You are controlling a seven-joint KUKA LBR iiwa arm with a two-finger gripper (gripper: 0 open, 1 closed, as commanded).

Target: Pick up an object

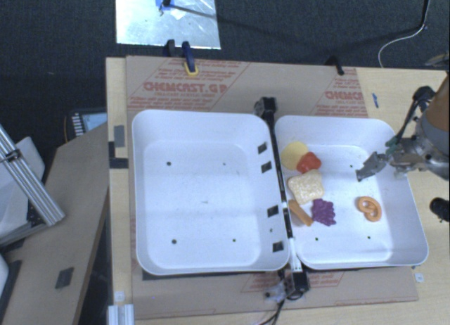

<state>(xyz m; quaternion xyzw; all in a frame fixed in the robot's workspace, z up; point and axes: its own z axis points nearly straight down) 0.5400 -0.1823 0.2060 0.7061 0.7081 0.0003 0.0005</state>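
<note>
camera view looks down on two white bins; the left bin (204,204) has nothing for the task, while the right bin (394,246) carries a small scatter of toy food. against its inner wall sit a yellow piece (294,152), a red piece (309,162) touching it, a pale speckled bread slice (306,187) just below, an orange stick (300,212) and a purple grape cluster (323,212). well apart from these, toward the outer side, lies a small orange pretzel (368,208).

the gripper (368,167) reaches in from the right and hangs above the bin floor between the pile and the pretzel, carrying nothing; how far its fingers are parted is too small and dark to tell.

the pretzel looks like the easiest take: it lies alone, flat, with bare floor all round, so nothing crowds the fingers. it is probably light, hollow plastic, stiff and somewhat slick, and low to the floor, so a grip across its outer loops, coming nearly down to the bin, would likely hold best. the clustered pieces touch one another and the wall, which risks nudging a neighbour or pinching two at once.
</note>
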